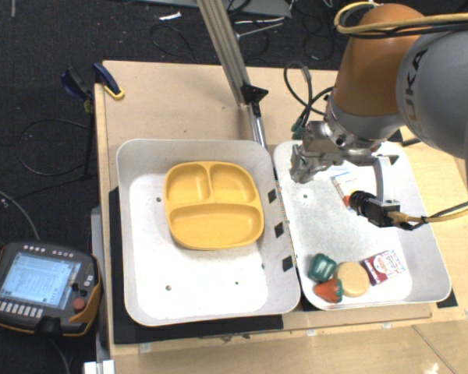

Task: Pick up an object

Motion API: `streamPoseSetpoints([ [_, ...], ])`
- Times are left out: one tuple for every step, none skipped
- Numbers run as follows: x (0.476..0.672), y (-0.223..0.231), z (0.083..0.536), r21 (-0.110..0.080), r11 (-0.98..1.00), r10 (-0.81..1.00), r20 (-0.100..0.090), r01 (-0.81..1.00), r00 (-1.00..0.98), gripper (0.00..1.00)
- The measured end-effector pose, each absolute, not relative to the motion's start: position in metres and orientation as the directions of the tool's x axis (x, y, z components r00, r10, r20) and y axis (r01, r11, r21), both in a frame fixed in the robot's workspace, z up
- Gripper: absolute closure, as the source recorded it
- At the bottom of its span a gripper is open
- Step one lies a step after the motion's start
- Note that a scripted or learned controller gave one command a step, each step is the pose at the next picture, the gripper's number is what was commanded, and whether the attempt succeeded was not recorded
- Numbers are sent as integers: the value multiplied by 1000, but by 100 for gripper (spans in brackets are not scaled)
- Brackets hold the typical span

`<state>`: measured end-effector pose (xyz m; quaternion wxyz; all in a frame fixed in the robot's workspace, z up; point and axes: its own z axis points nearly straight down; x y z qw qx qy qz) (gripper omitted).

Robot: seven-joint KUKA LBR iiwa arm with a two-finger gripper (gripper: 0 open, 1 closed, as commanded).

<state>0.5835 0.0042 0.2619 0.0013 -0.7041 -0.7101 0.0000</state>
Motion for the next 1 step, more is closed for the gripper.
streamPoseSetpoints([
  [592, 54, 248, -1, 8, 1000, 1, 1000, -8, 100],
])
